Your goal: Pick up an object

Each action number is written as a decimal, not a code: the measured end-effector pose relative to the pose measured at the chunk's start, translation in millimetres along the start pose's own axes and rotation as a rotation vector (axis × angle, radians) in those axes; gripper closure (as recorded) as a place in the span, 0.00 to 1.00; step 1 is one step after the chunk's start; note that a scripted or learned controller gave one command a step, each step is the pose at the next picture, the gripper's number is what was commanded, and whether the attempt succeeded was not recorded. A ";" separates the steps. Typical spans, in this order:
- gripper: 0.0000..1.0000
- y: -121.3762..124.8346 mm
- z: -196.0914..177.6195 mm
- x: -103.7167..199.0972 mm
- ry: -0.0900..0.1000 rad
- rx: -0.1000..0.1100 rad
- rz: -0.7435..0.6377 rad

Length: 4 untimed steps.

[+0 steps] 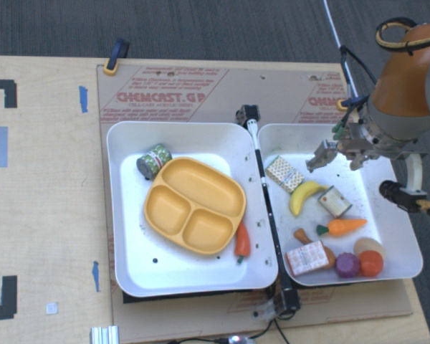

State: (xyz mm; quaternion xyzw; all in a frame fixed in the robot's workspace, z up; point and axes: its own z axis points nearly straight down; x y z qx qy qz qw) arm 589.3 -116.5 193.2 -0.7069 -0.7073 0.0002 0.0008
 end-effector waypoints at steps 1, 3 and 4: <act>0.00 16.1 95.0 10.4 -0.001 -0.010 0.001; 0.00 -29.5 107.5 21.6 -0.001 -0.003 0.001; 0.00 -103.2 107.5 6.4 -0.002 -0.003 0.002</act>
